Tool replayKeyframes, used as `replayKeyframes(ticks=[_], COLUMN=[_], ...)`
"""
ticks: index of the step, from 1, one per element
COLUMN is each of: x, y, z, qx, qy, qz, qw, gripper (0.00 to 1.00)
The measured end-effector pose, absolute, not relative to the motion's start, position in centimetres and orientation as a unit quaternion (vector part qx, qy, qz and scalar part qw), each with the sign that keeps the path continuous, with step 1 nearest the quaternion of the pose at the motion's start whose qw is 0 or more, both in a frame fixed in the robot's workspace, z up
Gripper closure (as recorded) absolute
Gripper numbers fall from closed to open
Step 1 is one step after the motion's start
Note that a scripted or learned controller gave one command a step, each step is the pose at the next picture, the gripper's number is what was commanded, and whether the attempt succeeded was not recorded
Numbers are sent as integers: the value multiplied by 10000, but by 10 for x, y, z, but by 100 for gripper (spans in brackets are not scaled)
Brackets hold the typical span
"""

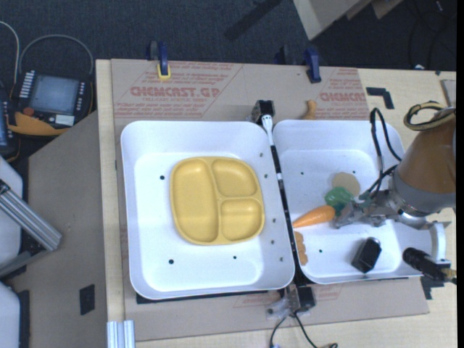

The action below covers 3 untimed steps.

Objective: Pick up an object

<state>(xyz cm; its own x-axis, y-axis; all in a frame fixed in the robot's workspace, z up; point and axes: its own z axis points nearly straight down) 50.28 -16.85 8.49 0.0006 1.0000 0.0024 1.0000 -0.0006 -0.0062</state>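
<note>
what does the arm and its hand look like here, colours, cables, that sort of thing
The arm is a thick rounded body, orange-brown in its upper part with a light grey ring below it. A black cable loops along its near side. At the end sits a small hand of dull grey metal, thin and angular next to the bulky arm. No lettering or markings can be made out on it.

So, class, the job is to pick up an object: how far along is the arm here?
Done: the gripper has reached into the right white bin, beside the orange toy carrot with its green top. In hand: nothing visibly lifted. Left: grasping and raising an object; the black block lies untouched.
</note>
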Motion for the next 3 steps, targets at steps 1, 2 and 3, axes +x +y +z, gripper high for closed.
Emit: replayKeyframes(ticks=[1,2,3], x=[504,499,499], y=[-169,-167,-178], z=[99,159,215], qx=[-7075,-7068,-7071], qy=[-7067,-7074,-7071], qz=[-1,-12,-13], qw=[-7,-30,-38], gripper=[100,100,100])
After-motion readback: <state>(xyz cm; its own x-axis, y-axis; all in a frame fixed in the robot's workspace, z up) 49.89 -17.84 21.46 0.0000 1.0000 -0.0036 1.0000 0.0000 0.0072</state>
